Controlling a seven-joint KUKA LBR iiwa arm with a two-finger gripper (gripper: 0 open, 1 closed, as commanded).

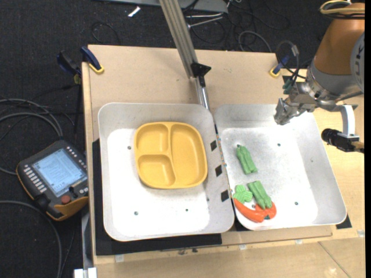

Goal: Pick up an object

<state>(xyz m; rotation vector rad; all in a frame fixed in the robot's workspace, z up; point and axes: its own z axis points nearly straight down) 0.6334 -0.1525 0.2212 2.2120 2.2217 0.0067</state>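
Note:
In the right bin (301, 155) lie a green pea pod toy (246, 158) near the middle left and a second green pod (260, 194) resting against an orange carrot-like toy (255, 211) at the front left corner. My gripper (282, 115) hangs over the bin's back edge, well behind and to the right of the toys, with nothing visible between its fingers. The arm's orange band (343, 39) is at the top right.
A yellow three-compartment plate (171, 155) sits in the left bin (116, 172). A metal pole (181, 28) slants from the top down to the bins' divider. A teach pendant (53, 178) lies on the floor at left. Clamps grip the bench's back corners.

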